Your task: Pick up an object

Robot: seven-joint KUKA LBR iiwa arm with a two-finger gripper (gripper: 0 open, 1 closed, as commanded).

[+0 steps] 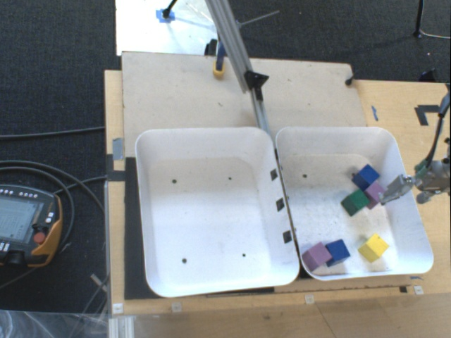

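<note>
The right bin (405,162) holds several small blocks. A blue block (365,175), a purple block (374,192) and a green block (354,203) huddle together near its right wall. Along the front lie a yellow block (373,247), a second blue block (338,251) and a second purple block (316,255). My gripper (392,191) reaches in over the right rim, its tip right beside the upper purple block, touching or nearly touching its right side. Nothing is seen lifted.
The left bin (144,189) stands beside the right one, sharing a middle wall. A grey pole (232,41) slants across the back board. A teach pendant (25,224) with cables lies on the floor at the left.
</note>
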